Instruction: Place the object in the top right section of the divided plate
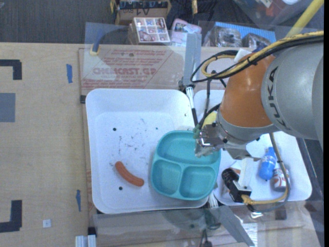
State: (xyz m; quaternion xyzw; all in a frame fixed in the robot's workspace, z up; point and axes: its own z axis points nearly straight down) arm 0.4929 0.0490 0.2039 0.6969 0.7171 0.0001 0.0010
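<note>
Item 1: divided plate (172,178), teal, three sections. You will find it in the near right corner of the left bin (128,118), its right rim against the bin wall.

Item 2: sausage (128,174), orange-red. It lies flat on the floor of the left bin, left of the plate and apart from it, outside every section.

Item 3: end effector (205,144). It sits low over the plate's far right part, at the rim of the large section. You cannot tell from this angle whether it is spread or pressed together, nor whether it grips anything.

Item 4: right bin (300,187), partly covered by the arm. You can see a small blue bottle (267,164) in it.

Item 5: surface (41,138), pale wood, carrying both bins.
</note>
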